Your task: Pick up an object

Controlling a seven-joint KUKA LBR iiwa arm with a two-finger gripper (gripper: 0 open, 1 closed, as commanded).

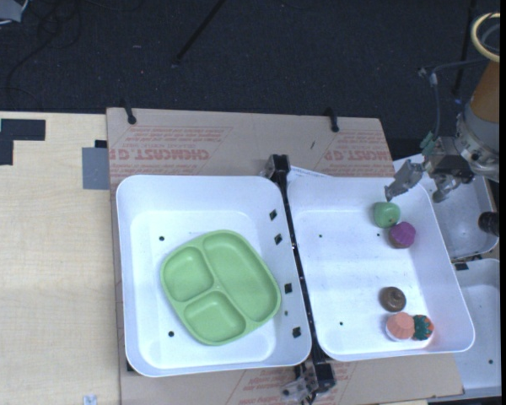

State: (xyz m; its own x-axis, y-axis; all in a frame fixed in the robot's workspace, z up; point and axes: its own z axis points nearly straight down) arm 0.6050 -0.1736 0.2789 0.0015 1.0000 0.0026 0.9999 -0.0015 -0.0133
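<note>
Objects to pick: four small things lie in the right bin [354,344], all toward its right side, none of them lifted.
Green ball [385,214]: sits near the bin's upper right corner, on the floor of the bin, just below the nearer finger of the gripper.
Purple ball [402,234]: right beside the green ball, a little lower and to the right; the two look as if they touch or nearly so.
Brown disc [393,298]: lies flat lower down in the same bin, well apart from the two balls.
Pink piece with teal bit [408,327]: rests near the bin's lower right corner, just below the brown disc.
Gripper [422,182]: hangs over the upper right rim of the right bin, its two grey fingers spread wide, one tip reaching down toward the green ball, the other farther right; nothing sits between them.
Arm [487,99]: comes in from the right edge, grey wrist with an orange part above it.
Left bin [152,201]: holds a light green divided plate [221,287], three compartments, lying flat and turned at a slant near the middle.
Bench: both bins rest side by side on a brown cardboard sheet [228,146] with red printing, on pale wood.
</note>
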